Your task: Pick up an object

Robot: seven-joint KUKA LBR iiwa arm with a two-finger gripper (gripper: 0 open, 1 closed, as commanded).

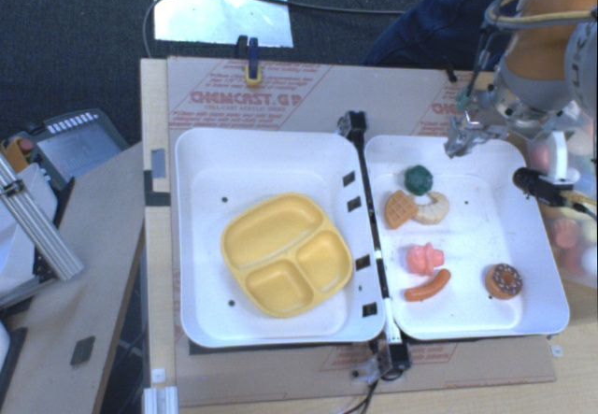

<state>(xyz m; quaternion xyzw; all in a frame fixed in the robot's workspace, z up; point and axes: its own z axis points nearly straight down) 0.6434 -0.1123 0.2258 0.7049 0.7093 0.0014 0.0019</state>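
Right white bin [551, 305], near edge: chocolate-frosted toy doughnut [504, 280]; orange toy sausage [427, 286]; pink lumpy toy [424, 258] just behind it.
Mid bin: tan waffle piece [399, 209] touching a pale ring-shaped pastry [434, 207]; dark green round toy [419, 178] just beyond.
Left white bin [201, 160]: yellow three-compartment plastic tray [285, 253].
Far right: gripper [460, 143] above the bin's back rim, holding nothing visible; finger spread cannot be told.
Risk: descending here likely meets rim or bare floor; clustered waffle and pastry may foul a clean grasp.

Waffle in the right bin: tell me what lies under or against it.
The waffle rests on the right bin floor, touching a pale ring-shaped piece. Whatever lies beneath it is covered.
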